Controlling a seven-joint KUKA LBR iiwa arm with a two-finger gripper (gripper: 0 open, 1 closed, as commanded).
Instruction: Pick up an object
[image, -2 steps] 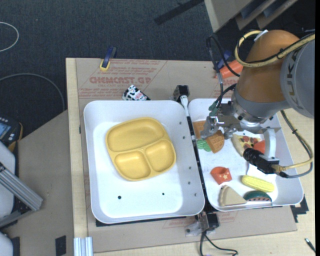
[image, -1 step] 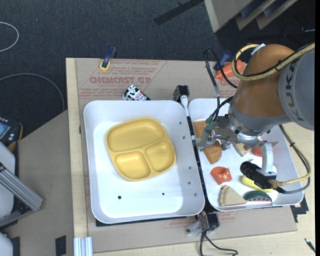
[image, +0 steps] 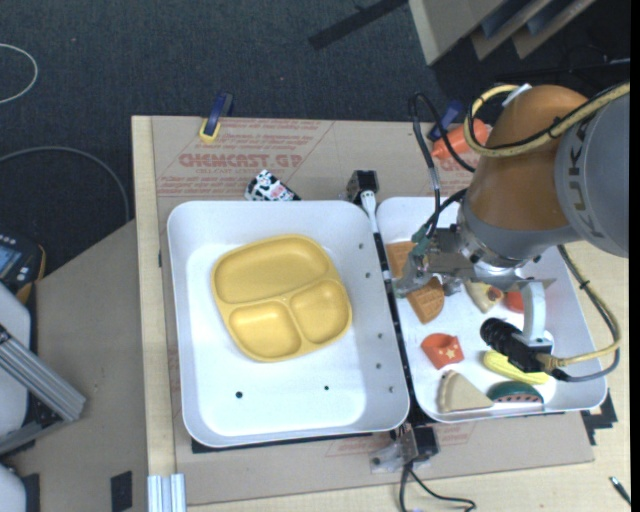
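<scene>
My gripper (image: 418, 282) hangs low over the left part of the right bin (image: 580, 300), directly above a brown wedge-shaped piece (image: 428, 303) and very close to it. An orange-brown piece (image: 399, 257) lies just behind it by the bin's left wall. In front of the wedge sits a small red-orange block (image: 441, 349). A beige slice (image: 459, 392) and a watermelon slice (image: 518, 394) rest along the front wall. The arm's body covers the back of this bin.
The left bin (image: 200, 400) holds a yellow divided plate (image: 281, 296). The ridge where both bins meet (image: 392, 330) runs just left of my gripper. A small pale piece (image: 489, 296) and a red one (image: 514, 299) lie under the wrist.
</scene>
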